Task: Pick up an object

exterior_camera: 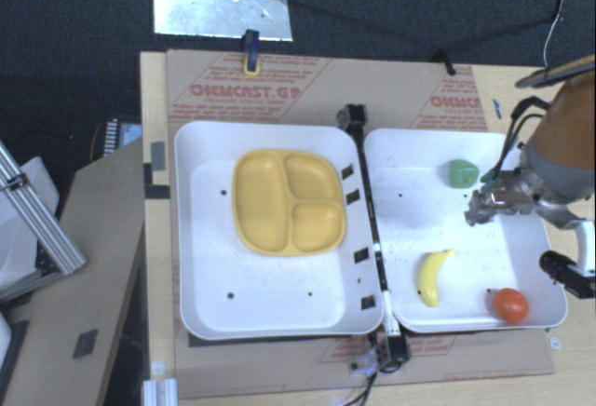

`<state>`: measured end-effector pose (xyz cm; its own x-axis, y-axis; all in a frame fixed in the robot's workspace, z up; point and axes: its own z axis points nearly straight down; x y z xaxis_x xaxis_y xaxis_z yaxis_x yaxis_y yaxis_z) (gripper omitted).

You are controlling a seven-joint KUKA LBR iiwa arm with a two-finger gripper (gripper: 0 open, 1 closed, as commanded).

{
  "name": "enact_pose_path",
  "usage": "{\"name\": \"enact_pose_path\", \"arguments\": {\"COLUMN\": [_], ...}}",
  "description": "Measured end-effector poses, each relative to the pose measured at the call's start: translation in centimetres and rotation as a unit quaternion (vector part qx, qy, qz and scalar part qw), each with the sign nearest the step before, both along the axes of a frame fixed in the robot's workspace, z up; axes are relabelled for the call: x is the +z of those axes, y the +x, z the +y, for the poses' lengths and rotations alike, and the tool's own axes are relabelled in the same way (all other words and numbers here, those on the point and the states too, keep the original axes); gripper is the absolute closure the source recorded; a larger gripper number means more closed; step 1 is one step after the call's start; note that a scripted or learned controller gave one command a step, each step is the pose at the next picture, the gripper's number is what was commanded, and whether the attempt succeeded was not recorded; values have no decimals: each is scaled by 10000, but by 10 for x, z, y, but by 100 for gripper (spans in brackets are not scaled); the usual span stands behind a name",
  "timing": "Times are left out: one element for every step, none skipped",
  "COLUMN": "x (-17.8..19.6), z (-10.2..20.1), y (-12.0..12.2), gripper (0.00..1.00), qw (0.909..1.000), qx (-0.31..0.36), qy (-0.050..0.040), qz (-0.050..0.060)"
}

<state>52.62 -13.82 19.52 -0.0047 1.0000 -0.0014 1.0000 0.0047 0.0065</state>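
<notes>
In the right bin (410, 162) lie a green round object (463, 173) near the back right, a yellow banana (430, 276) toward the front middle, and a red-orange tomato-like ball (509, 304) at the front right corner. My gripper (486, 206) hangs over the right side of that bin, just in front of the green object and apart from it. Nothing shows between its fingers. The banana and the red ball lie well in front of it.
The left bin (200, 236) holds a yellow divided plate (287, 201). A black divider with clips (365, 227) runs between the bins. The arm's grey body (563, 153) comes in over the right bin's right wall. Cardboard lies under both bins.
</notes>
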Motion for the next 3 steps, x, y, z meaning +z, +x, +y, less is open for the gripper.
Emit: {"name": "enact_pose_path", "arguments": {"x": [41, 36, 39], "z": [0, 43, 95], "y": [2, 1, -8], "gripper": [100, 100, 100], "qw": [10000, 10000, 10000], "qx": [-1, 17, 28], "qy": [-2, 11, 17], "qz": [0, 26, 26]}}
